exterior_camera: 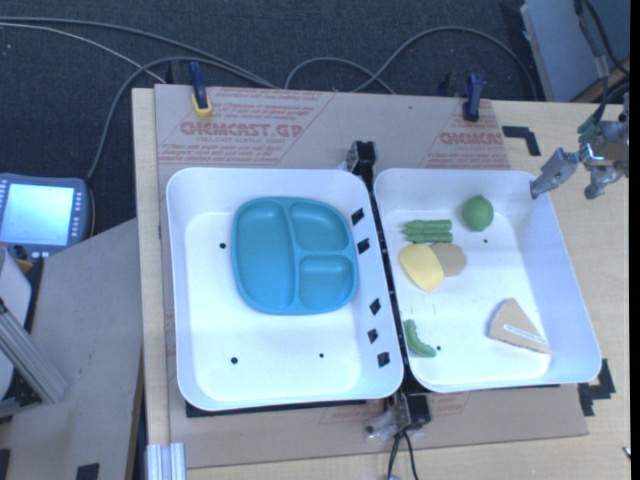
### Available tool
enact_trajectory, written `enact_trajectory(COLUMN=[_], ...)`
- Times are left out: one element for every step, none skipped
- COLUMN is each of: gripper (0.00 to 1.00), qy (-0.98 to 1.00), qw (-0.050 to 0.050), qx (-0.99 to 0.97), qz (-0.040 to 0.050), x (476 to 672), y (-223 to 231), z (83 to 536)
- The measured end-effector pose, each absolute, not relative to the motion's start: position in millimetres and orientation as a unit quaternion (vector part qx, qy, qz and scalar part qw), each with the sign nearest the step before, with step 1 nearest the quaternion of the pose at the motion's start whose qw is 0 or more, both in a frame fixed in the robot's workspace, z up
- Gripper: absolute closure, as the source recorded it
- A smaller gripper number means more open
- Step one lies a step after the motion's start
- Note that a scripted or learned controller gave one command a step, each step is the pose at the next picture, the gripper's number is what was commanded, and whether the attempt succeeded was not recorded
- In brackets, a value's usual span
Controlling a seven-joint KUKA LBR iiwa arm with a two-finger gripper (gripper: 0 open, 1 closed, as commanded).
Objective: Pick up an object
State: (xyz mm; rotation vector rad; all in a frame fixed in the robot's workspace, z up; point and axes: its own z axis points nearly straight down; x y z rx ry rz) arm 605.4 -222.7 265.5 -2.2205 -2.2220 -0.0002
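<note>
The right bin (pixel 560 268) holds several toy foods. A green ball (pixel 477 212) lies near its back, with a green pea pod (pixel 428 230) to its left. A yellow piece (pixel 421 266) rests against a tan piece (pixel 451 259) in the middle. A small green piece (pixel 419 339) lies at the front left and a tan sandwich wedge (pixel 517 326) at the front right. My gripper (pixel 573 181) hangs above the bin's back right corner, beyond the rim. It is open, with nothing between its fingers, and well clear of every object.
The left bin (pixel 200 348) holds a blue divided plate (pixel 295 254). A black divider (pixel 372 268) runs between the bins. Clamps (pixel 200 88) pin the board at the back. Cables cross the dark floor behind, and a pendant screen (pixel 40 213) sits at far left.
</note>
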Motion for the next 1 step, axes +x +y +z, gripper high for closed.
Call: enact_trajectory(gripper=[0.0], qy=[-0.707], qw=[0.003], qx=[-0.707], qz=[0.0012], x=[598.0], y=[-218.0], z=[219.7])
